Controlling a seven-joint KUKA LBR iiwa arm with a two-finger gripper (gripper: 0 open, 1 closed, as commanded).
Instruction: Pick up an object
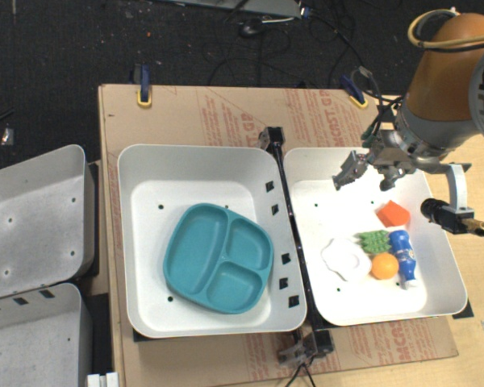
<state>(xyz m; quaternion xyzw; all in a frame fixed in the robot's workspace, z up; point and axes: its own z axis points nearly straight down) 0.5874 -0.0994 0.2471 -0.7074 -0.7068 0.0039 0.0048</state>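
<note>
The right bin (323, 297) holds a cluster of small objects: an orange-red block (394, 214), a green leafy piece (374, 239), a blue bottle (403, 254), an orange ball (383, 267) and a flat white piece (341, 258). My gripper (369, 172) hangs over the upper part of the right bin, up and left of the orange-red block. Its two dark fingers (348, 170) are spread apart, open, with nothing between them.
The left bin (137, 216) holds a teal divided plate (219, 257). A black divider (286, 216) runs between the bins. White trays (32, 208) lie at the far left. Blue clamps (144, 87) grip the cardboard's back edge.
</note>
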